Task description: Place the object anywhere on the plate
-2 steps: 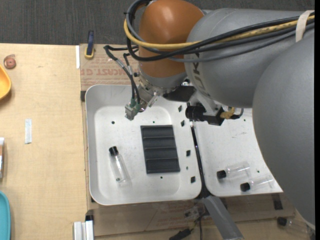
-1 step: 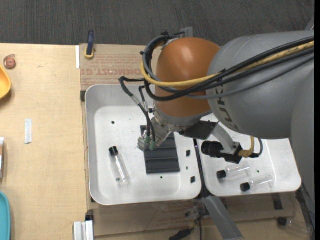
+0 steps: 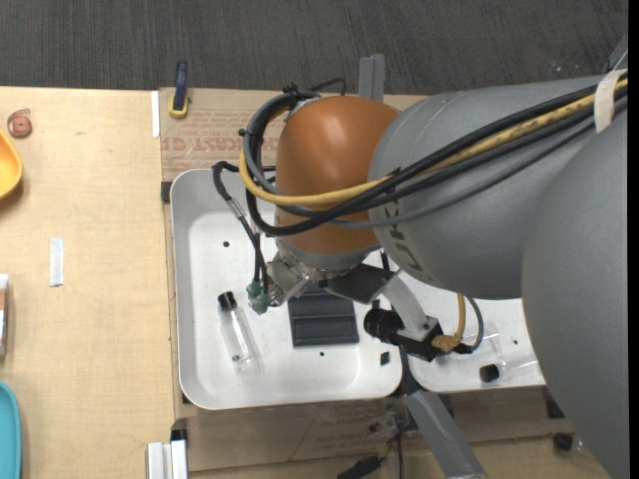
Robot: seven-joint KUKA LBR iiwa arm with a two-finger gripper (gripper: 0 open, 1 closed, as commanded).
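Observation:
The grey arm with its orange band (image 3: 324,183) reaches from the right and covers much of the left bin (image 3: 190,267). Below the band, my gripper (image 3: 322,321) appears as a dark ribbed block just above the bin floor, near the bin's middle. A clear tube with a black cap (image 3: 236,333) lies on the floor of the left bin, a little left of the gripper and apart from it. Another small clear piece with a black end (image 3: 495,370) lies in the right bin (image 3: 469,381).
On the wooden bench left of the bins are a yellow object (image 3: 6,171) at the edge, a teal object (image 3: 6,429), a small brown disc (image 3: 18,123) and a white strip (image 3: 56,262). A blue clamp (image 3: 180,89) sits behind the left bin.

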